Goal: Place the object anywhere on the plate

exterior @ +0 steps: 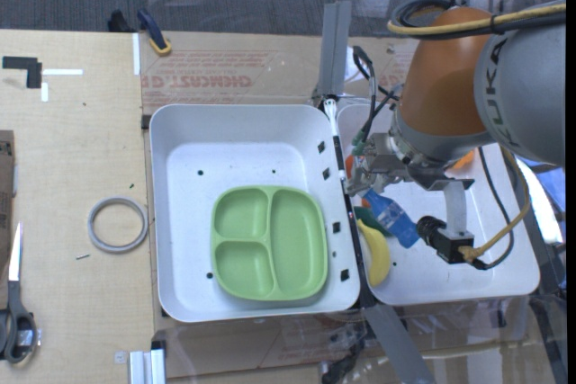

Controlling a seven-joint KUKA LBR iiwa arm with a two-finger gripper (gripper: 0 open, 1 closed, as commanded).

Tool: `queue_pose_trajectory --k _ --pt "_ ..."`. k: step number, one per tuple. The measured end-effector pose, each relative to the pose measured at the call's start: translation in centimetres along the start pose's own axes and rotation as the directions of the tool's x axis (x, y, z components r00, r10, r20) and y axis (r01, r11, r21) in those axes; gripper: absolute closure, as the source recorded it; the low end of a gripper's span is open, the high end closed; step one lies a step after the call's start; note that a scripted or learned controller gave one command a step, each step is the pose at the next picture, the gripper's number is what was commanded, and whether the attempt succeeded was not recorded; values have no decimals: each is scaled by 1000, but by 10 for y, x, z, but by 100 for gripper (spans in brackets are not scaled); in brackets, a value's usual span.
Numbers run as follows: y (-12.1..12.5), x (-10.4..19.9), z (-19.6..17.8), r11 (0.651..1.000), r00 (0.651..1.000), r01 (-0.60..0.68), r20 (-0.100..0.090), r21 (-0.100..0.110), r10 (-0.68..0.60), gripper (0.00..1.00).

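A light green plate (270, 243) with three compartments lies in the left white bin (180, 193), and nothing rests on it. My gripper (364, 178) hangs low over the left side of the right bin (468, 274), close to the wall between the two bins. Just below it lie a blue bottle-like object (396, 220), a yellow banana (376, 254) and a small green item (367, 214). The arm's body hides much of the right bin.
An orange item (463, 160) peeks out from behind the arm in the right bin. On the bench to the left lie a roll of tape (117, 224) and scissors (16, 319). A cable connector (450, 243) hangs from the wrist.
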State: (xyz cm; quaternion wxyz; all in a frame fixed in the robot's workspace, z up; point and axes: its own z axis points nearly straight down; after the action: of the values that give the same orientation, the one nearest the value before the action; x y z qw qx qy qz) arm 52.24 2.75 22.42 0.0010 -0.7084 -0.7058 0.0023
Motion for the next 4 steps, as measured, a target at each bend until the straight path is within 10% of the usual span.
queue_pose_trajectory --k 1,2,3,4 --pt "21 -3 -98 1000 1000 5 1 -2 -5 100" --pt "35 24 -55 1000 1000 5 1 0 -5 100" --pt "-27 31 -47 1000 1000 1 0 -1 -1 100" --pt "33 -21 -1 1000 1000 -1 1 0 1 100"
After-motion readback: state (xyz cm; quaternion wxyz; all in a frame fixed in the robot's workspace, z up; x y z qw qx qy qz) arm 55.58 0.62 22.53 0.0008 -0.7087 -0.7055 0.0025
